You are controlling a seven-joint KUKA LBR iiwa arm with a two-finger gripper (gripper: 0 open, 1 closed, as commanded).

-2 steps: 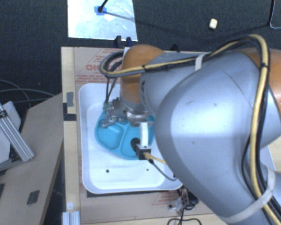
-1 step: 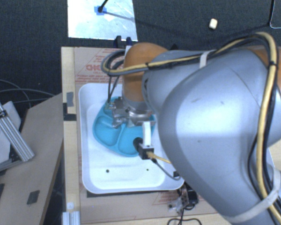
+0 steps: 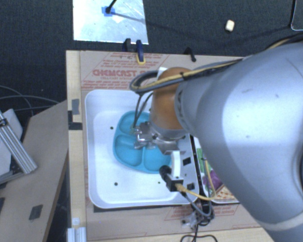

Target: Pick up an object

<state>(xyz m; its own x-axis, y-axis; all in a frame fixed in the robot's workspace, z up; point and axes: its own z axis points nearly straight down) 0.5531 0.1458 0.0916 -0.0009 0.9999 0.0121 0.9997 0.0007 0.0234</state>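
The grey arm (image 3: 252, 135) hangs low over the left white bin (image 3: 103, 185), and a blue divided tray (image 3: 129, 147) lies in the bin under its wrist. I cannot tell the gripper's state from here.

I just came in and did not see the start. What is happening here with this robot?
A grey robot arm with an orange band reaches in from the right, down into the left white bin. Its gripper sits right over a blue sectioned tray that lies in that bin. The wrist hides where they meet, so whether the tray is already grasped cannot be told. The right bin is mostly hidden under the arm, with something colourful showing in it.
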